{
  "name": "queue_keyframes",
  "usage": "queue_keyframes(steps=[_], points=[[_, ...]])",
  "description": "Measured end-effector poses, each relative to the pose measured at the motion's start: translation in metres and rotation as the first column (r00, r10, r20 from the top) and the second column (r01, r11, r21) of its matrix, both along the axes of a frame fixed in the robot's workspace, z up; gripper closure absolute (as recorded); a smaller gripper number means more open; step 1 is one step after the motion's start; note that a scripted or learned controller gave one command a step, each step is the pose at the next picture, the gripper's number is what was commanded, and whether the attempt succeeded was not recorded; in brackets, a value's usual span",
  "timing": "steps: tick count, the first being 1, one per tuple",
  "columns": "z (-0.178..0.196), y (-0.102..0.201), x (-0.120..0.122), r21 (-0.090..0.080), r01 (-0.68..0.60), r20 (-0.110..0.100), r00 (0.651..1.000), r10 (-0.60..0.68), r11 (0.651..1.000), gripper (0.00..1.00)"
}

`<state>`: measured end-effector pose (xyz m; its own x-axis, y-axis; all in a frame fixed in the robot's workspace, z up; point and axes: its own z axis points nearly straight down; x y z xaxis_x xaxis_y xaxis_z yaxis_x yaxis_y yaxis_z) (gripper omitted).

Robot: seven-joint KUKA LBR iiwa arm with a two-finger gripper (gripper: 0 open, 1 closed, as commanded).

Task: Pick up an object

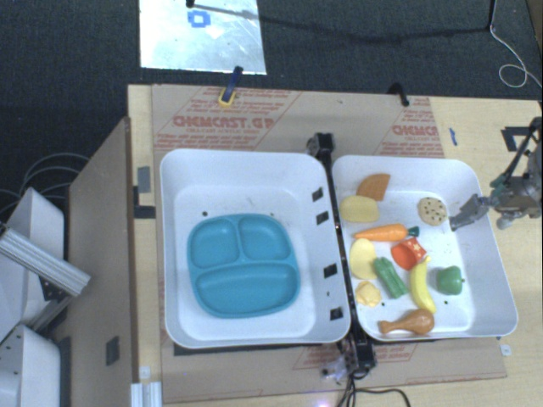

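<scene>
The divided plate (pixel 244 264) is blue. The two bins (pixel 174 227) are white. The carrot (pixel 382 233) is orange, the banana (pixel 422 287) yellow, the pepper (pixel 449 279) green, and the cookie (pixel 432 210) is pale with dark dots.

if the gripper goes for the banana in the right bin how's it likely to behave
The banana looks like smooth moulded plastic, so probably stiff, light and a bit slippery. Its curved shape may let it rock or swivel if pinched off-centre. It lies close to the green pepper and chicken leg, so a push would likely nudge them.
</scene>
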<state>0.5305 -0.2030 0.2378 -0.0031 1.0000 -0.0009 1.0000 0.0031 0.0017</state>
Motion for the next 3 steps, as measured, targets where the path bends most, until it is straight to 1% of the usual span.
queue_keyframes(steps=[1,2,3], points=[[-0.085,0.017,-0.047,0.005,0.003,-0.01,1.0,-0.003,1.0,0.0],[-0.156,0.045,-0.043,0.0,-0.001,0.001,1.0,0.001,1.0,0.0],[-0.142,0.043,-0.042,-0.001,0.001,0.004,1.0,-0.001,1.0,1.0]])
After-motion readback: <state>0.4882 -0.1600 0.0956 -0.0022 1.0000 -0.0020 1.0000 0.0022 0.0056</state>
